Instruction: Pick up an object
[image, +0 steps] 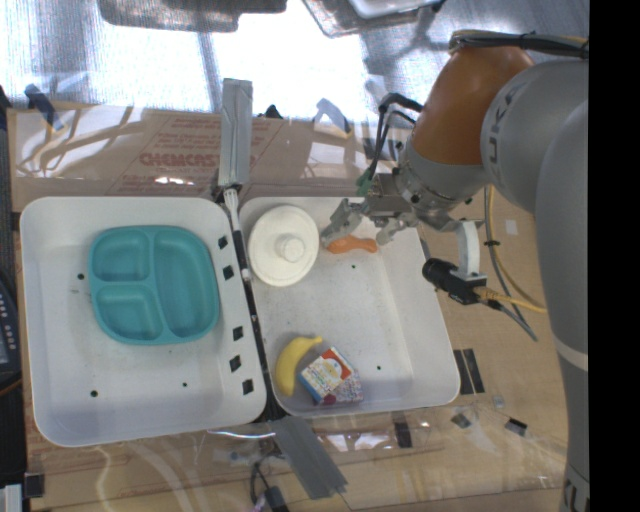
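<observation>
**White bins, four objects, gripper over the orange piece**

Teal is the strongest colour on the left of the frame: a divided plate (155, 283) with three compartments lies flat in the left bin (50, 400), filling much of its middle. Small dark dots mark that bin's bare floor around the plate.

Between the two bins runs a dark divider strip (243, 310), and a grey bar (235, 130) stands up from its far end toward the top of the frame, in front of brown cardboard (170, 150).

Just right of the divider, in the upper left corner of the right bin (420, 330), sits a round white lid (284, 245) with a small knob at its centre. Along the near edge of the same bin, low in the frame, a yellow banana (291, 362) lies touching a small colourful printed box (328, 377) on its right.

Just right of the lid, near the far wall of the right bin, lies a small orange carrot-like piece (352, 245). The gripper (372, 226) is right above it, its metal fingers (341, 217) spread apart to either side; the orange piece appears to lie on the bin floor rather than pinched between them.

Filling the upper right of the frame is the grey arm (540, 130) with its orange band (465, 100), cables trailing from the wrist.
</observation>
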